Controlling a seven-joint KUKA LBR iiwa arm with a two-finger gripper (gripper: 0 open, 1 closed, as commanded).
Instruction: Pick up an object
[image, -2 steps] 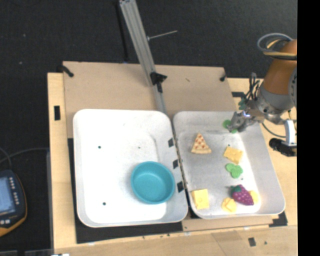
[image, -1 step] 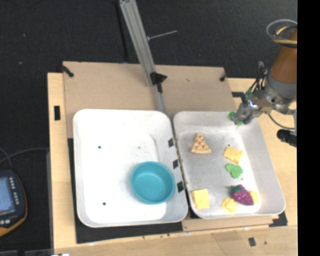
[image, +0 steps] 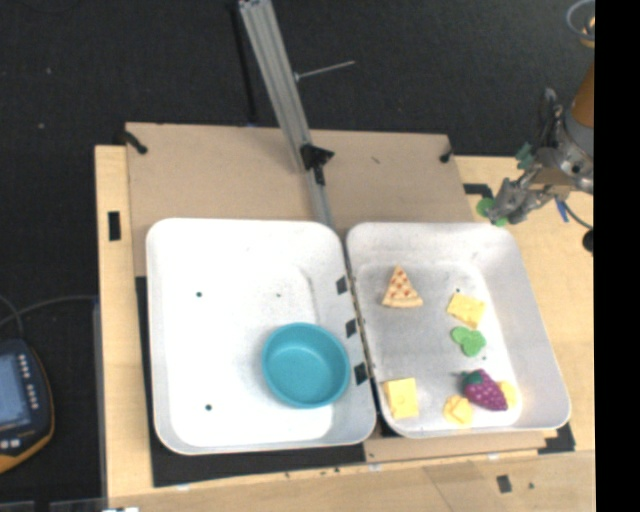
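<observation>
Evidently I'm still at the approach: my gripper (image: 505, 203) hangs at upper right, finger state unreadable, and must descend toward the pizza slice (image: 401, 289) in the right bin (image: 520, 265).

Under my wrist, two shallow white plastic bins (image: 230, 250) look smooth with a faint speckle. My round teal plastic bowl (image: 303, 365) shines softly; the pale wooden bench top (image: 115, 330) and brown cardboard sheet (image: 220, 170) are matt.

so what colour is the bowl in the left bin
Teal blue, plain with no pattern. The camera view shows the bowl in the left bin.
</observation>
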